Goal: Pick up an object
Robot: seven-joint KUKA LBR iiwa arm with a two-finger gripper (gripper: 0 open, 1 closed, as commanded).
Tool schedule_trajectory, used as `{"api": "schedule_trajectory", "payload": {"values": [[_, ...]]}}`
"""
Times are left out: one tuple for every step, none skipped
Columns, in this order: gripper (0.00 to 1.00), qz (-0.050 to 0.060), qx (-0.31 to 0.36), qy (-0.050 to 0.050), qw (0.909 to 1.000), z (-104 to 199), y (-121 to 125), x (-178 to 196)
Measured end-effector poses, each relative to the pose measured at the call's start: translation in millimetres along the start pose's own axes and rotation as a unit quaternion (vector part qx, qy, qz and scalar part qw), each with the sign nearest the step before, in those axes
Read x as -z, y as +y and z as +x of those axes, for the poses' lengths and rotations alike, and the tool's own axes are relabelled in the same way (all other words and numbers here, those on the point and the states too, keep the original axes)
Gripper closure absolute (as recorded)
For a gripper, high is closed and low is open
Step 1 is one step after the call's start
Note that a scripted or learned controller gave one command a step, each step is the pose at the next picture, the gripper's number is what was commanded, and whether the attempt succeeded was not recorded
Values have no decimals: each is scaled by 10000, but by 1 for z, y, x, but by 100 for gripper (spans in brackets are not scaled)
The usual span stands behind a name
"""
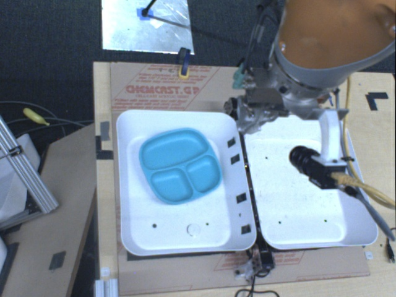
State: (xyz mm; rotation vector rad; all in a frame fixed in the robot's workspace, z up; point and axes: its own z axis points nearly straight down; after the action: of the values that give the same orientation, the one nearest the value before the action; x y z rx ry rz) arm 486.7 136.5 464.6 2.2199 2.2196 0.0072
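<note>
Blue divided plate (180, 164) sits mid left bin (133, 228); end effector (250, 117) over right bin's (309, 228) top-left corner, grip state unreadable.

- The arm (334, 36) runs off the top edge, its upper part unseen.
- Its bulk hides the right bin's (309, 228) far wall.
- Gripper (247, 119) fingers, above that bin's far-left corner, too indistinct to read.

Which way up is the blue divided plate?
Right side up: the blue divided plate lies flat in the left bin, its three compartments facing up.
</note>
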Motion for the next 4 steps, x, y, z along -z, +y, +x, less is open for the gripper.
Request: {"api": "schedule_trajectory", "payload": {"values": [[100, 44, 25, -11, 10000, 26, -1, -69], [100, -64, -12, 14, 10000, -12, 14, 79], [100, 41, 26, -10, 10000, 15, -1, -2], [100, 1, 35, 3, 10000, 14, 0, 13]]}}
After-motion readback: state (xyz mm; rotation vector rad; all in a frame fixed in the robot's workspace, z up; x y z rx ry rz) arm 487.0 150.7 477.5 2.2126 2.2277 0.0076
